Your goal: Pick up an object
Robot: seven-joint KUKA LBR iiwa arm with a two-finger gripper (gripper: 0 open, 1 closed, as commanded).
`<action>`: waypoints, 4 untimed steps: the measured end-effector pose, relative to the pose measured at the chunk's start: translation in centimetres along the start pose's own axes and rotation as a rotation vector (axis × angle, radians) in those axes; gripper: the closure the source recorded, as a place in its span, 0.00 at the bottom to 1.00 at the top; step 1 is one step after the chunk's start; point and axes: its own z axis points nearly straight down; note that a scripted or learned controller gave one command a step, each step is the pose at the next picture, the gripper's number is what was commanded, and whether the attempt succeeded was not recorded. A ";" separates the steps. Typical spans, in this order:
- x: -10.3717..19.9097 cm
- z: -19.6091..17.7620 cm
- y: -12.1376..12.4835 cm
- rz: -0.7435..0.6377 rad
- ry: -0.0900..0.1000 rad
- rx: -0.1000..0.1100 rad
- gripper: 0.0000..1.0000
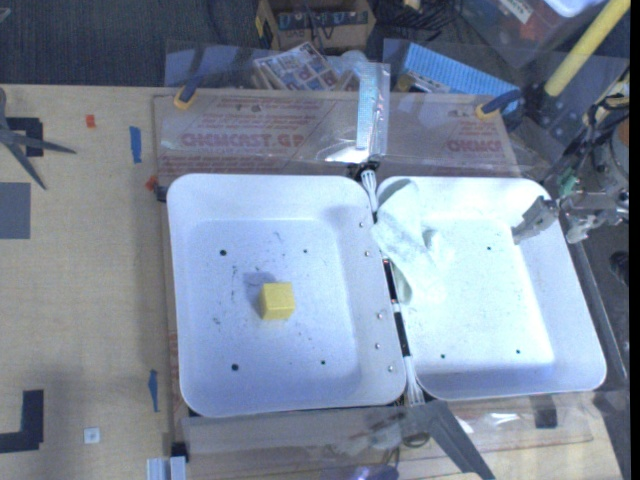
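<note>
A small yellow block lies in the left bin, a little left of its middle. A crumpled white, partly see-through object rests in the right bin against its upper left side, near the wall between the bins. My gripper hangs over the upper right rim of the right bin, far from both objects, with nothing seen in it. Behind it the arm is blurred against the bench's right side.
Clear plastic sheets are clamped along the back of the bins. A yellow pole slants across the upper right. Cables and boxes crowd the back. Bare wooden benchtop stretches to the left.
</note>
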 end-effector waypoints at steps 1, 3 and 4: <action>2.7 15.1 1.6 0.228 0.000 -0.001 0.00; 10.3 6.2 6.0 0.375 -0.002 0.000 1.00; 19.2 6.3 5.1 0.634 -0.003 0.003 1.00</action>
